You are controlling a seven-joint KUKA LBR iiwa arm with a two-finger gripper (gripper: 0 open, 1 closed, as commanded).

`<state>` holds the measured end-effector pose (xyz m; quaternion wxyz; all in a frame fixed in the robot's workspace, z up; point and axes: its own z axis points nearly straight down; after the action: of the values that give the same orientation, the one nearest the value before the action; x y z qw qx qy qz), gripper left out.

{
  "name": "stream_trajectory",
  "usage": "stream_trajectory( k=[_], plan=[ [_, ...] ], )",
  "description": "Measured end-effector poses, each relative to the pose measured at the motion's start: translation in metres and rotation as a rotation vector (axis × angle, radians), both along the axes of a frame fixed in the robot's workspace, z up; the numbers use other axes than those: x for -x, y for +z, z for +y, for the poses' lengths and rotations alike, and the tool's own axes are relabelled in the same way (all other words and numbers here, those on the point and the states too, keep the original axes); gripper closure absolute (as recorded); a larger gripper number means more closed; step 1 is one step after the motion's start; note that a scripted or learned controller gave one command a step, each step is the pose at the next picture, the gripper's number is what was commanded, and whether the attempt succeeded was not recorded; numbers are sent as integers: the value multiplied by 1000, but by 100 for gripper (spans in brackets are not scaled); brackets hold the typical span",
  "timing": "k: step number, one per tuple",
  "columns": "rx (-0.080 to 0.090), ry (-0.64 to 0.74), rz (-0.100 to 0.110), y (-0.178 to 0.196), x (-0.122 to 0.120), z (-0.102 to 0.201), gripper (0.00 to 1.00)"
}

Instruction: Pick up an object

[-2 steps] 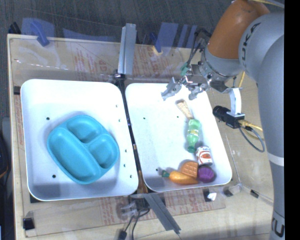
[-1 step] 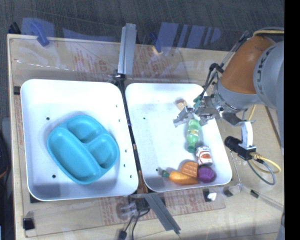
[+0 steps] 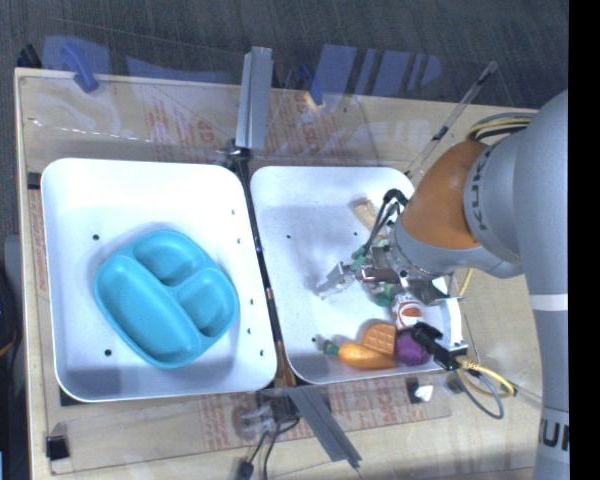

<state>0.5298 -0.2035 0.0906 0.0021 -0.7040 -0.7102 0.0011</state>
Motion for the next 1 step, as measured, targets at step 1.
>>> stream_trajectory(
  k=[1],
  plan=[
    [0,-1,-3,1,-66,-3,0]
  ],
)
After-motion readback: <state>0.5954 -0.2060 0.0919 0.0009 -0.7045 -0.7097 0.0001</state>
